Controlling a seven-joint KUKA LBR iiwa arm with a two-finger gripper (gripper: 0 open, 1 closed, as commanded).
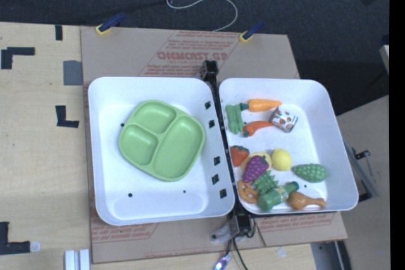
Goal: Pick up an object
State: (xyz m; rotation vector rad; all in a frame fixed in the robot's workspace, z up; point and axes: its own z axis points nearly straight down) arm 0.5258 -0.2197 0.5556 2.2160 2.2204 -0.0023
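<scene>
view right edge | pale grey sliver (385,63) | narrow, straight-sided, plain surface | was too small to tell whether it was arm casing or bench fitting | any band, cable, screw or marking on it was too small to read

Toys (272,164) crowded; open floor beside plate (162,140)

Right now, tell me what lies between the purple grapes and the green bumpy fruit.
The yellow lemon sits between the grapes and the green fruit, in the camera view.
</scene>
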